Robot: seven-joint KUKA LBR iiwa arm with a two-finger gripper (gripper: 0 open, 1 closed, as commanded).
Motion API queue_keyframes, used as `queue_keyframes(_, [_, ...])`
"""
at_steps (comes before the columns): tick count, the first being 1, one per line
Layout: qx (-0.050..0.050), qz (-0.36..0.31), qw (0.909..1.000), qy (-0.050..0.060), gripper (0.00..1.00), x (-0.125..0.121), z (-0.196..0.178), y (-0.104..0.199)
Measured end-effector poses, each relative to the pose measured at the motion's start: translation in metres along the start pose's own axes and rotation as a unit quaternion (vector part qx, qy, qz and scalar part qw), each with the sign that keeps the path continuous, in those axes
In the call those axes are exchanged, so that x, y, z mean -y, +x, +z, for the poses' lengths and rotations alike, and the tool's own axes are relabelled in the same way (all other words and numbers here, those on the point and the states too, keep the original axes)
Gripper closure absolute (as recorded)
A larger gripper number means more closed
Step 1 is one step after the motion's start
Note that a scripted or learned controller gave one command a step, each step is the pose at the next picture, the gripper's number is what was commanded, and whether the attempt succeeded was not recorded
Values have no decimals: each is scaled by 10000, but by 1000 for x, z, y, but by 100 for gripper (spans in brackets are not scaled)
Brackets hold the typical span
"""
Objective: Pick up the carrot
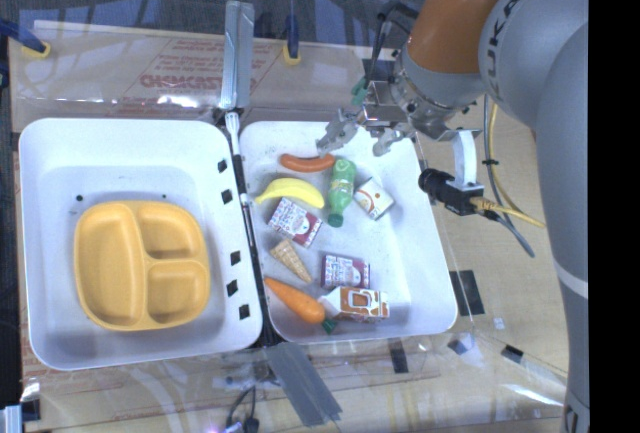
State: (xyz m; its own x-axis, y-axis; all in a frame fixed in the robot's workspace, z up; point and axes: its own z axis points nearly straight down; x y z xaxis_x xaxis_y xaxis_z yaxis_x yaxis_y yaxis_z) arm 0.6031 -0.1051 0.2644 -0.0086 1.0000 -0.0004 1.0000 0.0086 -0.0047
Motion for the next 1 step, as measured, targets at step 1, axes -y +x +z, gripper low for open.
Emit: queue_keyframes(1, [-1,1291,9916,-16,0,-33,6,-9])
